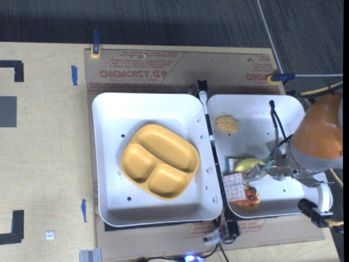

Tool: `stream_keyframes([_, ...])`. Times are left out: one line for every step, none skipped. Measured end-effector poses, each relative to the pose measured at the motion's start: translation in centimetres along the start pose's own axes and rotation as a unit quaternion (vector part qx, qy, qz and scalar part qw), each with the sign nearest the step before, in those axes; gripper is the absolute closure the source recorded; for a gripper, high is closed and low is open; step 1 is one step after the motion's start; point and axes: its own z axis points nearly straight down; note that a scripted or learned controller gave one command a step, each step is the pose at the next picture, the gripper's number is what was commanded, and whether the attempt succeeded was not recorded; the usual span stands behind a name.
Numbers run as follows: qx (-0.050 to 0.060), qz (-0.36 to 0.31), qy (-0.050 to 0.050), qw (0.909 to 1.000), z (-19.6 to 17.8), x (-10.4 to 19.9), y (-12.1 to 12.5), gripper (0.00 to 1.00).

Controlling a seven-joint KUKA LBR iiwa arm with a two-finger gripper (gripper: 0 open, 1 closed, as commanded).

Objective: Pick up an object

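Two fingers (258, 171) reach into the right bin (248, 116) from the right, tips at a banana (246, 164); whether they are spread or pinching it cannot be told. Just below the banana lies a red-and-white packet (234, 187) with an orange item (251, 196) beside it. A tan cookie (227, 124) sits well apart near the bin's far side. The left bin (109, 113) holds a yellow divided tray (159, 160).

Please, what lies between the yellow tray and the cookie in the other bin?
In the camera view, between the yellow tray and the cookie lie bare white bin floor and the two bins' adjoining rims, with a black strip along them.
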Motion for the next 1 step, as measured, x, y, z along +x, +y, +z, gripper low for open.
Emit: stream_keyframes([-0.005,0.006,-0.010,0.9999,0.96,2.39,0.15,0.00])
